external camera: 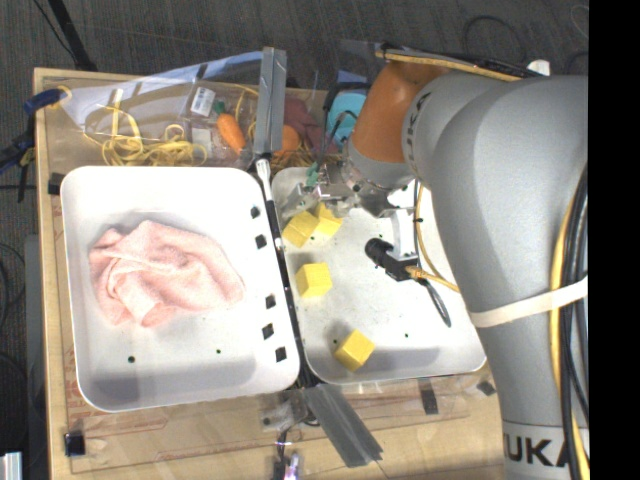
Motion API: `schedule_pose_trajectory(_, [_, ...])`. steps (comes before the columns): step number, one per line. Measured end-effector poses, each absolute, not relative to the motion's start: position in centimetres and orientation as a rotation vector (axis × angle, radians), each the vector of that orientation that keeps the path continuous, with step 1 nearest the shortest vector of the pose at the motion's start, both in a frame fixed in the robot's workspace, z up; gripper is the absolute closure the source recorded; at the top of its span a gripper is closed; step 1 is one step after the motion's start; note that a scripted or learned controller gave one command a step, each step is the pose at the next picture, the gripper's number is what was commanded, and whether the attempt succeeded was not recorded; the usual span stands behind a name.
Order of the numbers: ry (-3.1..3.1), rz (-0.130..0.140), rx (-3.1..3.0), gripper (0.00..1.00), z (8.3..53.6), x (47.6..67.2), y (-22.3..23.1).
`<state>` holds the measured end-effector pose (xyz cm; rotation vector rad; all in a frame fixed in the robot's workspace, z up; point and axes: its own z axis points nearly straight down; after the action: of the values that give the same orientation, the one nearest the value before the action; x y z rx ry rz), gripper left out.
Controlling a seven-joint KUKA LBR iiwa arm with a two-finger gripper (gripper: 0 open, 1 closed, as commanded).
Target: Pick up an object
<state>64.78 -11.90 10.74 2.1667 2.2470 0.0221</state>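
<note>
The gripper (325,190), its state impossible to tell, hangs seemingly just above the two touching yellow foam cubes (310,228).

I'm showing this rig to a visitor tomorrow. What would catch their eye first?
The big grey arm with its orange band fills the right side, reaching over the right bin. Next, the crumpled pink cloth lying alone in the left bin. Then the yellow blocks scattered in the right bin.

Yellow blocks (314,279) dot the right bin (400,363); its centre-right floor lies open.
</note>
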Motion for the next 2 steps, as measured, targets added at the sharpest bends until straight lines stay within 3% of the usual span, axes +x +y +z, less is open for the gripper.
schedule_pose_trajectory(1, [2.254,0.018,2.153,0.0,10.8,64.7,-11.1])
schedule_pose_trajectory(2, [2.257,0.019,2.147,1.0,12.0,64.8,-11.1])
